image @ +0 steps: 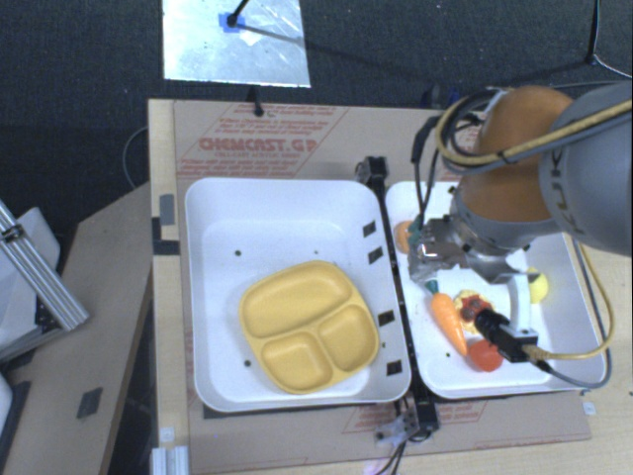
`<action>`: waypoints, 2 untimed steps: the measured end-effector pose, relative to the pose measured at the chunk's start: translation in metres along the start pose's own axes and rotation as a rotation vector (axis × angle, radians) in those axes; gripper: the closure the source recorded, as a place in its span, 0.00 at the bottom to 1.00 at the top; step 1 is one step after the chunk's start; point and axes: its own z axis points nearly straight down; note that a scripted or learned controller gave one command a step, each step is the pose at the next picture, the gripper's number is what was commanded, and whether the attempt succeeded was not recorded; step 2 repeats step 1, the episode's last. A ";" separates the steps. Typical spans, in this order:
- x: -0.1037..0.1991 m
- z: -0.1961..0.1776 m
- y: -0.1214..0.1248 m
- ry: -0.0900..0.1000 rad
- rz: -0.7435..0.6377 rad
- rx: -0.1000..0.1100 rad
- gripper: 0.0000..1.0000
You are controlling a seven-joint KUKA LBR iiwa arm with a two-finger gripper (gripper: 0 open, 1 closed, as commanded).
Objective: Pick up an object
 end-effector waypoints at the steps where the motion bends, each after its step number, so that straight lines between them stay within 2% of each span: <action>1: 0.044 -0.004 -0.019 0.000 -0.001 -0.001 1.00; 2: 0.044 -0.004 -0.019 0.000 -0.001 -0.001 1.00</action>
